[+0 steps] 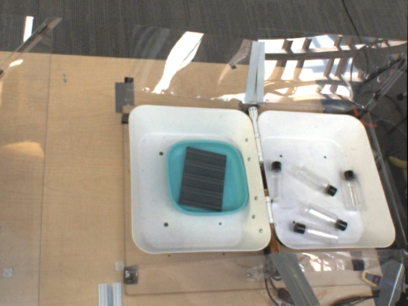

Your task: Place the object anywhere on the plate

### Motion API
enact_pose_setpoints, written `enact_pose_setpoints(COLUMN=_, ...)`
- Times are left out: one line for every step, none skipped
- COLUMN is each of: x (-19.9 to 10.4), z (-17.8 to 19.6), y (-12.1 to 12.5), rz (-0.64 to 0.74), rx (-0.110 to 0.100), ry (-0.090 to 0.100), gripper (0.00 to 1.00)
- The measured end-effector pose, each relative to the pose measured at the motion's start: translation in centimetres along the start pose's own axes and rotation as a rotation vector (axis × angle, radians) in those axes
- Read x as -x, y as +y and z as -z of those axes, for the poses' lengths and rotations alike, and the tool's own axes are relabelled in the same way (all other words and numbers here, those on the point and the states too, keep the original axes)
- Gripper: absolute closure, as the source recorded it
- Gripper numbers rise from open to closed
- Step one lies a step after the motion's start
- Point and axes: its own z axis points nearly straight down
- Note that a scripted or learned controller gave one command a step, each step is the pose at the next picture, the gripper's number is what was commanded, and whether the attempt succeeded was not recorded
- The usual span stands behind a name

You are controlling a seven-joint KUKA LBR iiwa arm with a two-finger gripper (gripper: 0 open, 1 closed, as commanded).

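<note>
In the left bin (145, 190), near its middle, we see a teal plate (237, 182) with rounded corners, and on it lies the object (203, 178), a dark grey rectangular block with ridges running across its top. The block rests flat on the plate, its long side running up and down the view with a slight tilt, and teal shows on all four sides of it, widest at left and right. How the claw stands, open or closed, and whether it has hold of anything, we cannot tell. The right bin (306, 129) touches the left one along a shared seam and holds five small clear vials with black caps, scattered over its lower half. One vial (276, 174) lies close to the seam; a second (315, 180) slants across the middle; a third (351, 189) lies nearly upright in the view near the right wall. The last two sit near the lower edge, one (326, 218) just above the other (312, 231), close together, though we cannot tell whether they touch. Both bins rest on a pale wooden bench (64, 171), and a grey metal post (255, 69) rises behind the seam between them.
</note>
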Motion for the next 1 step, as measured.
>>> enact_pose_setpoints(x=0.00, z=0.00, y=0.00, rz=0.000, rx=0.000, ry=0.000, gripper=0.00)
